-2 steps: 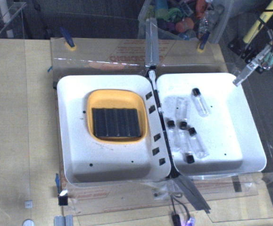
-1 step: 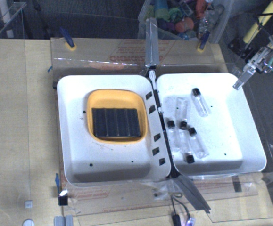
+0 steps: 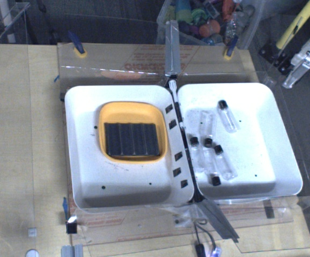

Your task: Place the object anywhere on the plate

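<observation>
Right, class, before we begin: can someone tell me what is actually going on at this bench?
Two shallow white bins sit side by side. The left bin holds a yellow plate with a dark ribbed insert. The right bin holds several clear vials with black caps, lying loose. Nothing is being handled at this moment, and no vial is on the plate yet.
</observation>
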Tool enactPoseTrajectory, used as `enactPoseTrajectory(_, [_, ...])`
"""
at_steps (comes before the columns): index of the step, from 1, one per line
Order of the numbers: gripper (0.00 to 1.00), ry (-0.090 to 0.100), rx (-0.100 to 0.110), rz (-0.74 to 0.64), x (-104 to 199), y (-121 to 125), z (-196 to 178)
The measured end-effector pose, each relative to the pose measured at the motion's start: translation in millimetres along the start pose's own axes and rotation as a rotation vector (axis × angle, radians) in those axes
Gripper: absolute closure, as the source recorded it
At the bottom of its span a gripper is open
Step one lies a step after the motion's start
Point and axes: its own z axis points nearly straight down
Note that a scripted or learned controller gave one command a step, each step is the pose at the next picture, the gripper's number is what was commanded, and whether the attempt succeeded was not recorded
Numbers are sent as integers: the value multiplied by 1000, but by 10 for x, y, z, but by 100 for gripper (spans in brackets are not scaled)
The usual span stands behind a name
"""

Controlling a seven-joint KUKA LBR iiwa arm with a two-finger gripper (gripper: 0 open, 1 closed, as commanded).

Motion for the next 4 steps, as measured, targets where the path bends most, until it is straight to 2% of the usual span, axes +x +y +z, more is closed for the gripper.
enactPoseTrajectory(1, [0,4,1,-40,24,-14,628])
enactPoseTrajectory(2, [0,4,1,-40,23,-15,627])
enactPoseTrajectory(3, [0,6,1,-151,2,8,960])
enactPoseTrajectory(4, [0,-2,-1,-402,27,-24,212])
